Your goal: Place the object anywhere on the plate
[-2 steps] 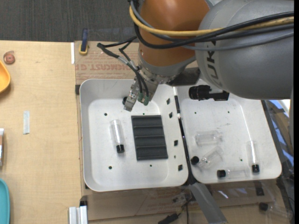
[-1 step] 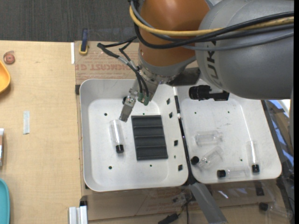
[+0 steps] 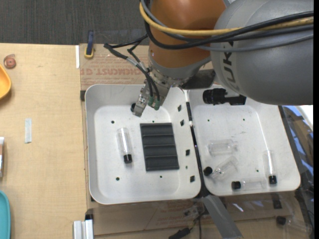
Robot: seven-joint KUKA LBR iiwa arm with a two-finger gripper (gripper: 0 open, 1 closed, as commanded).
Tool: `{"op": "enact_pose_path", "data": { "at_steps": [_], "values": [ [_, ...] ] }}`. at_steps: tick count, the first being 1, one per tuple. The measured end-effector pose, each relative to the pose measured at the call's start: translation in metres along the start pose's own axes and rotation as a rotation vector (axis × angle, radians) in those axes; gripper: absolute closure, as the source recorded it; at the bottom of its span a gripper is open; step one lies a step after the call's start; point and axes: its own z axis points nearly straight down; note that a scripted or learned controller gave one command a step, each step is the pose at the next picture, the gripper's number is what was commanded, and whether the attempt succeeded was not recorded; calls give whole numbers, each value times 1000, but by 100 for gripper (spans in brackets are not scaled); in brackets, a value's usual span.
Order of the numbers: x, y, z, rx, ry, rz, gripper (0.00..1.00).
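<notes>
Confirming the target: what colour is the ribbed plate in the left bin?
Black, ridged plate; clear in the camera view.

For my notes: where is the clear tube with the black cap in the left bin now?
The clear tube lies in the left bin, just left of the black ribbed plate, its black cap toward the near edge.

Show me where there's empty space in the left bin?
Free: bottom strip of the left bin, below the tube and black plate; also its far left side. Crowded: top middle, where the gripper hangs.
</notes>
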Motion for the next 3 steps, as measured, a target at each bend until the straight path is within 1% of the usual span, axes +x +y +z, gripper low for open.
{"op": "enact_pose_path", "data": {
  "at_steps": [1,2,3],
  "values": [
    [6,19,60,-2,7,-133,100],
    [36,9,18,-6,4,-494,100],
    [76,-11,3,-8,4,-934,100]
  ]
}}
